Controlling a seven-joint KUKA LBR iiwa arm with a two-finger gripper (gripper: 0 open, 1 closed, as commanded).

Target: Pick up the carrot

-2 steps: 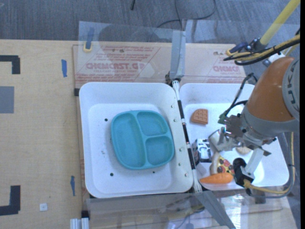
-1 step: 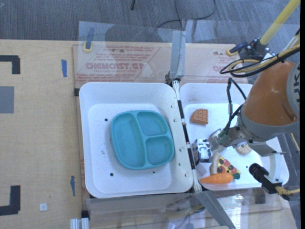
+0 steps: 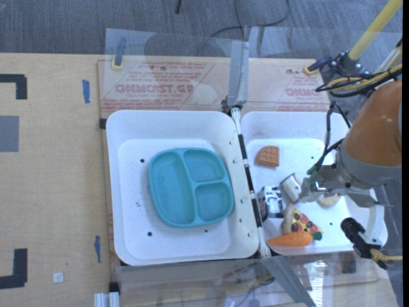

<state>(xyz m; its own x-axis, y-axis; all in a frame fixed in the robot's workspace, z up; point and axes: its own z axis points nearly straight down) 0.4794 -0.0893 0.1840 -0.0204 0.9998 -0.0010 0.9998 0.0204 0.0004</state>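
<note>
The carrot (image 3: 291, 239) is orange and lies on its side at the front edge of the right bin (image 3: 300, 128). My gripper (image 3: 280, 196) hangs low over the left part of that bin, just behind and slightly left of the carrot, with a small gap between them. Nothing shows in its grasp. The grey arm with its orange band (image 3: 382, 128) reaches in from the right and hides part of the bin floor.
A toy pizza slice (image 3: 303, 224) lies right against the carrot's back side. A waffle (image 3: 268, 156) sits further back, and a pale item (image 3: 329, 201) peeks from under the wrist. The left bin (image 3: 128, 139) holds a teal divided plate (image 3: 191, 186). Cables hang at the right.
</note>
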